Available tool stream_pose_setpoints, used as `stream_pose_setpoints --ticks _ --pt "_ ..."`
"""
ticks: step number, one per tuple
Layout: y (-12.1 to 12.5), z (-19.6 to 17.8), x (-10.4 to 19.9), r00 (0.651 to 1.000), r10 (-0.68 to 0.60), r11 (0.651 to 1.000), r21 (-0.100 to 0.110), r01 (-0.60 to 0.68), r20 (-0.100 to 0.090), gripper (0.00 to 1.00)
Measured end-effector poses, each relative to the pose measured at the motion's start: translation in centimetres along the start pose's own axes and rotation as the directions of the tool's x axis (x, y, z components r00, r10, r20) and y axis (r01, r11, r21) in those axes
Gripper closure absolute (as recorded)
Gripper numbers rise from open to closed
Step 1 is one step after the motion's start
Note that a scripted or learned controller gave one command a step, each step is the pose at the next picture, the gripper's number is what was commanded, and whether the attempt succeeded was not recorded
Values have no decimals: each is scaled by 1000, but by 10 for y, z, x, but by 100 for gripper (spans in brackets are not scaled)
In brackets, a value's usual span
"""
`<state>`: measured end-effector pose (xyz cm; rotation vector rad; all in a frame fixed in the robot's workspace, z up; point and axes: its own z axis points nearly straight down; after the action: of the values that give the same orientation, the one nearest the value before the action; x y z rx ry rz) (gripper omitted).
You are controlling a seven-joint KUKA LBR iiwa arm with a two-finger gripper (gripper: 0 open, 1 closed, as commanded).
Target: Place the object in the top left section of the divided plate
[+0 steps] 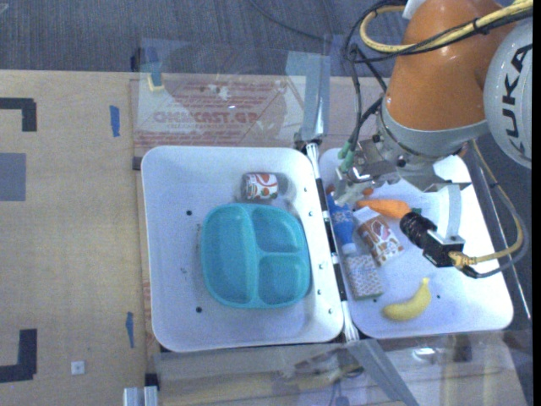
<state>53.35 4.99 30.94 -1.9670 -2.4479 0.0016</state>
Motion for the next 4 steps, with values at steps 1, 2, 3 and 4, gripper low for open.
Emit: stream_pose_setpoints --ticks 1,2,3,4 --pt "-34 42 22 868 -497 868 -1 497 0 100" --pt "53 55 44 954 -299 954 -5 299 2 100" --pt "-21 29 5 959 -283 959 -1 283 0 100" --pt "36 37 43 998 -61 998 -4 61 1 100"
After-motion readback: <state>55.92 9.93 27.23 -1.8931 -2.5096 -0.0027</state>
